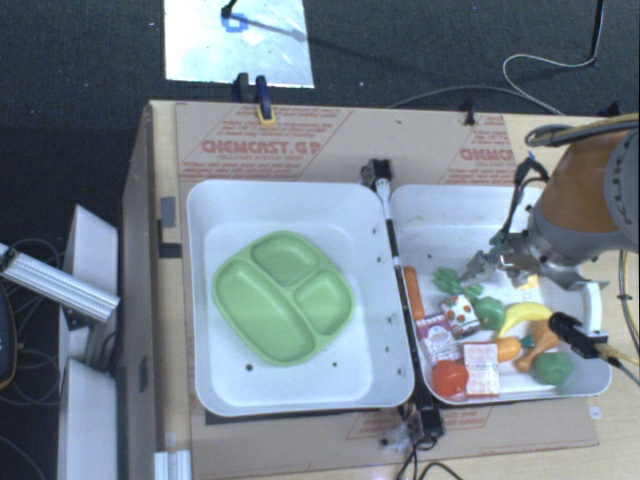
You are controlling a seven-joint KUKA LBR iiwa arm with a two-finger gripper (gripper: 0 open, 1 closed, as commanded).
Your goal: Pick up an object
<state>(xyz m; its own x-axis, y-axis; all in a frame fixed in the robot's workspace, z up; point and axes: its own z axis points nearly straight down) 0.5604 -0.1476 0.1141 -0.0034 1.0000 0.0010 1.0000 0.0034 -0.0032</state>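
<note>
Yellow banana (527, 315) lying crosswise, hand (500, 264) above

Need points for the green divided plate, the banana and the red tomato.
green divided plate (283, 296): camera view, centre of the plate where the dividers meet, left bin.
banana (527, 316): camera view, middle of its yellow curve, right bin.
red tomato (450, 377): camera view, top of the fruit, right bin's near edge.

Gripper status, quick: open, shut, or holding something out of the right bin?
Gripper: cannot be told from the camera view. It sits low in the right bin, just above the toy pile, with nothing visibly held.
</note>
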